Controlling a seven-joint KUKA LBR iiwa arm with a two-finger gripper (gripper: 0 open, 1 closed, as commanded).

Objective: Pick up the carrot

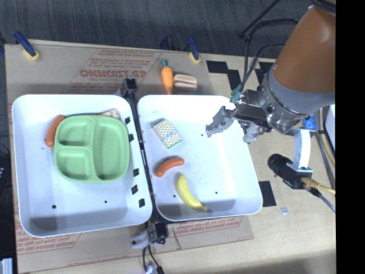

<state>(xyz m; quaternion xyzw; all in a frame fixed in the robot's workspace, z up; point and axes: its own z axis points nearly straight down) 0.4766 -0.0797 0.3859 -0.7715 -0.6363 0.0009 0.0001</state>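
carrot (166, 78) — on the bench behind the right bin (239, 170), outside it, just beside a tan block (185, 82) | pincer (234, 128) — fingers spread, nothing between them, over the right bin's far right part, well apart from the carrot | right bin holds sausage (169, 165), banana (189, 192)

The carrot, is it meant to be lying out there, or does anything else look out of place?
Yes, the carrot looks stray: it lies on the cardboard beyond the bins, beside a small tan block, while the banana and a sausage lie inside the right bin. The pincer hovers over that bin, away from the carrot.
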